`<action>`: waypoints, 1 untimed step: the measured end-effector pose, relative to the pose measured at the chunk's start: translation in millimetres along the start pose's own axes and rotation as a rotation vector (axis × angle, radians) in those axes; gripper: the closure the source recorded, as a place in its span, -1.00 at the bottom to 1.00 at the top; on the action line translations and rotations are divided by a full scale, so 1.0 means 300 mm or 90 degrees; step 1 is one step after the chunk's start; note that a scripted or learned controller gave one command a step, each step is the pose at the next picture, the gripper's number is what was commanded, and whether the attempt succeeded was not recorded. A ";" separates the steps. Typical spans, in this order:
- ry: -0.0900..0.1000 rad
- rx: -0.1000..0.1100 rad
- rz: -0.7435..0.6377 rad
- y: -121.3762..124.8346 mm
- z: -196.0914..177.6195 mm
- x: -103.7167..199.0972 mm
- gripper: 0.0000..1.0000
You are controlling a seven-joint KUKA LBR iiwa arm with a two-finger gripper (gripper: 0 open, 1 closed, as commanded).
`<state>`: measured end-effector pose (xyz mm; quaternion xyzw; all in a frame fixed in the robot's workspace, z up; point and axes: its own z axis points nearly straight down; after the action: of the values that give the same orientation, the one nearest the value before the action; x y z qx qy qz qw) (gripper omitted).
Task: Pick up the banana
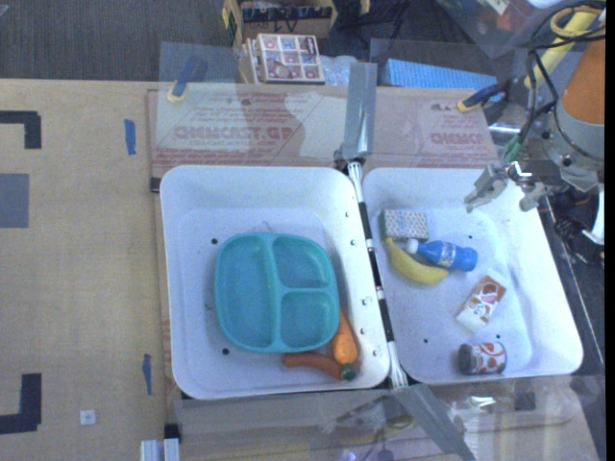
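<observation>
A yellow banana (413, 265) lies in the right bin (538, 286), near its left wall, partly under a blue bottle (445, 254) and just below a small patterned box (405, 225). My gripper (504, 190) hangs over the bin's upper right part, well to the right of and above the banana. Its two fingers are spread apart with nothing between them.
In the right bin also lie a small red-and-white carton (481, 303) and a can (480, 357). The left bin (192, 209) holds a teal divided plate (277, 291) and a carrot (338, 346). Cardboard boxes stand behind the bins.
</observation>
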<state>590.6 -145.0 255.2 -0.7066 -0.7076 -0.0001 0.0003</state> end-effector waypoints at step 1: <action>0.000 0.001 -0.162 0.008 0.393 0.140 -1.00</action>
<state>592.9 -102.9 137.3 -0.6112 -0.7915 0.0003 0.0009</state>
